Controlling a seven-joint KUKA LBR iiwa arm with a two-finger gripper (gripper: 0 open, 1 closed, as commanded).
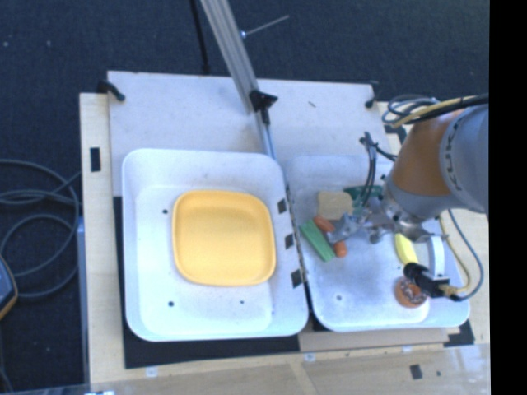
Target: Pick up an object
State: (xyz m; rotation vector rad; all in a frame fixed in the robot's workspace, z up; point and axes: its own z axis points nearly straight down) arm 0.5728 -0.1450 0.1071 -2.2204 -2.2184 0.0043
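The arm reaches into the right bin [362, 307] from the right. Its gripper [352, 223] hangs low over the bin's middle, just right of a small orange piece [327, 228] and a green block [316, 241]. A tan block [333, 202] lies just above the gripper. A yellow object [405, 248] lies right of the gripper, partly under the wrist. Near the bin's lower right corner sits a brown round object [408, 292]. Nothing shows between the fingers.
The left bin [148, 303] holds a square yellow plate [223, 237]. A metal pole [235, 48] slants from the top down to the gap between the bins. Cables [461, 262] loop off the wrist over the right bin's right side.
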